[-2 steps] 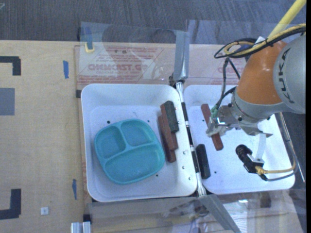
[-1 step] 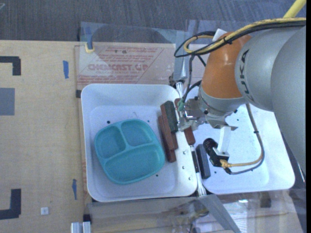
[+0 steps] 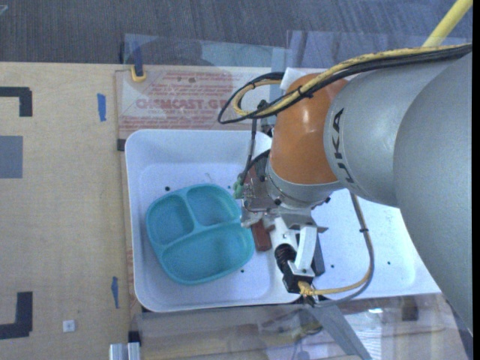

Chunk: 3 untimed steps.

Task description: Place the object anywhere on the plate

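Pale wooden bench top (image 3: pixel 60 223) bears a shallow white bin (image 3: pixel 150 156). At the bin's right side a small reddish-brown object (image 3: pixel 262 237) sits just beside the right rim of a teal three-compartment plastic plate (image 3: pixel 199 233); whether it touches the rim cannot be told. Directly above the object hangs the two-finger gripper (image 3: pixel 259 217), its opening hidden from view, so grasp or gap cannot be told. Behind it rises the grey arm with its orange band (image 3: pixel 300 141), trailing a yellow cable (image 3: pixel 352 64).

Wooden bench (image 3: pixel 60 223) bears two white bins (image 3: pixel 150 163), seemingly side by side.
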Each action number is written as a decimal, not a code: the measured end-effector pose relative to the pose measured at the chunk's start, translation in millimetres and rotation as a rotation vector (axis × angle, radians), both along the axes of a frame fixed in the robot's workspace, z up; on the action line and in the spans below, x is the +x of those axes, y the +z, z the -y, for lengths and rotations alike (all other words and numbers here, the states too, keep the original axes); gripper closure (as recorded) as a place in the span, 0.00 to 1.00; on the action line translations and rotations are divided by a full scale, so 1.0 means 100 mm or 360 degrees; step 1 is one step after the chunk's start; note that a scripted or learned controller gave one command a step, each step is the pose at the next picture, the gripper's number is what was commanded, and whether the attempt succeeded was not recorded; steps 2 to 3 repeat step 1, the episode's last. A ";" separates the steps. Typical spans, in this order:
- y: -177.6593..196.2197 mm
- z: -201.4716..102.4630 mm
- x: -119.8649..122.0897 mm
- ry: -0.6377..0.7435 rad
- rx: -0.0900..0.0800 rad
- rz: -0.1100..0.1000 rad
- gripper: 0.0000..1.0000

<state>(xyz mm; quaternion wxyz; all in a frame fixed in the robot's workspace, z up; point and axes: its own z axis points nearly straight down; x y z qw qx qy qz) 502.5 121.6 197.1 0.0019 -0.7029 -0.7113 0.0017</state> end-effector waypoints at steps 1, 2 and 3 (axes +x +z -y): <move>0.00 0.00 0.00 0.0000 0.0000 0.0001 0.00; 0.00 0.00 0.00 0.0000 0.0000 0.0001 0.00; 0.00 0.00 0.00 0.0000 0.0000 0.0001 0.00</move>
